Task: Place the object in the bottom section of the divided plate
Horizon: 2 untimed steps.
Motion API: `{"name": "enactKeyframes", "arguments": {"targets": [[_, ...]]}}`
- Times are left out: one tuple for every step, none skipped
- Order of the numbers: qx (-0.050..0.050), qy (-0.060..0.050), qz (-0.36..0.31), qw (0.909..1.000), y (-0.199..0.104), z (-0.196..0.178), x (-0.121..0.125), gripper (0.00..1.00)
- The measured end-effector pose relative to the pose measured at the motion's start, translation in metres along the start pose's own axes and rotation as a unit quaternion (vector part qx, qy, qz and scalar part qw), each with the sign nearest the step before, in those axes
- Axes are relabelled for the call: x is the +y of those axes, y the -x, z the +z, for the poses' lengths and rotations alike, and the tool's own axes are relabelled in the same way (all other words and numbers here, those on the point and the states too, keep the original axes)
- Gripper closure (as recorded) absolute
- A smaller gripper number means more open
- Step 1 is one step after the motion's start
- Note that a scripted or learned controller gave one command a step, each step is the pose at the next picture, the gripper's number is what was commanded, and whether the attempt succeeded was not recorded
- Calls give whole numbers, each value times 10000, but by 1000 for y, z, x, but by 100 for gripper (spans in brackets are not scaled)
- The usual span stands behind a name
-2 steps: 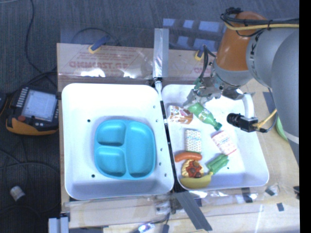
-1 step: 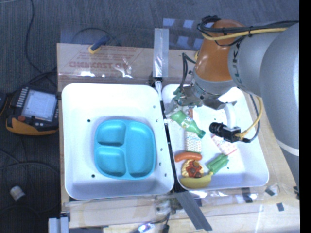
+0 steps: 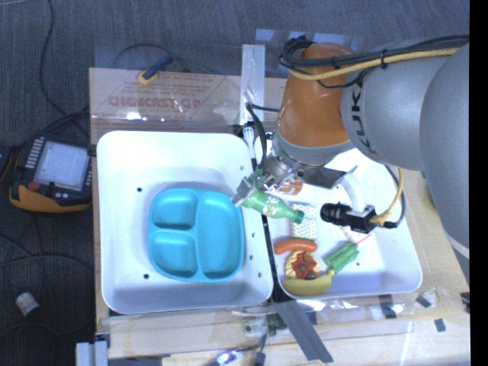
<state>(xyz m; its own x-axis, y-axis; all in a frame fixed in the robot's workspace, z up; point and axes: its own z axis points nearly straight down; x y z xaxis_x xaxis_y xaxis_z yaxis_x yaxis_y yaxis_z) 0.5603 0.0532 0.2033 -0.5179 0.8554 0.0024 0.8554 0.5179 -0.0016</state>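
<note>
A blue divided plate lies in the left bin, with two small sections on its left and one long section on its right. My gripper hangs over the wall between the two bins, just off the plate's upper right corner. It is shut on a green bottle, which lies tilted under the fingers. The bottle's pale end points at the plate's rim and its other end reaches into the right bin.
The right bin holds a red sausage, a pizza slice, a banana, a green vegetable and a small patterned packet. A black cylinder with cables juts out beside the wrist.
</note>
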Motion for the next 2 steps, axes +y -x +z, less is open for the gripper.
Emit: {"name": "enactKeyframes", "arguments": {"targets": [[21, 8, -5, 10000, -1, -8, 1, 100], [21, 7, -5, 10000, -1, -8, 1, 0]]}}
